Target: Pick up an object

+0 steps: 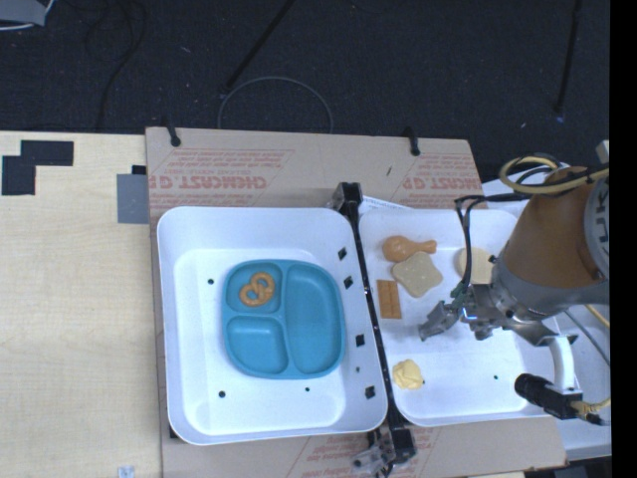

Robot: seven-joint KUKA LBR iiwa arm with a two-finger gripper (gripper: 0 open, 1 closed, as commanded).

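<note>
A robotics lab: a pale wooden bench (70,307) carries two white bins (189,267) set on a printed cardboard sheet (299,167), loose black cables (269,98) trail over dark carpet along the frame's top, and a grey-and-orange arm (552,247) reaches in from the right.

Blue sectioned tray (299,342) in left bin (189,386), cardboard sheet (299,162), black cables (269,93)

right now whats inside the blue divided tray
A pretzel lies in the upper-left compartment of the blue divided tray; its other two compartments show bare blue. Nothing covers the tray.
</note>
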